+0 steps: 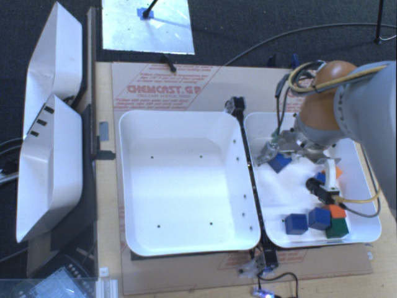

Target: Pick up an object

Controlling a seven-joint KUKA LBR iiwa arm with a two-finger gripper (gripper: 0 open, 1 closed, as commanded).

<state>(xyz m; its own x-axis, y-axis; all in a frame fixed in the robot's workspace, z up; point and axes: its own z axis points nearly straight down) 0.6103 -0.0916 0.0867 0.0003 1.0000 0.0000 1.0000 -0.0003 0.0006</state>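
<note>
In R bin (366, 228): 3 blue blocks (296, 223), 1 green (338, 230), 1 orange (337, 211).

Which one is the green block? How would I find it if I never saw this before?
Find the right-hand white bin, the one the grey arm reaches into. In its near right corner sits a small huddle of blocks. The green block is at the outer end, below the orange block and right of the blue blocks; it is the huddle's one green piece.

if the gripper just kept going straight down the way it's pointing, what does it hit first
Most likely the blue block right under the gripper, near the right bin's upper left corner. Height is hard to judge from this slanted view, so it may already be touching it.
</note>
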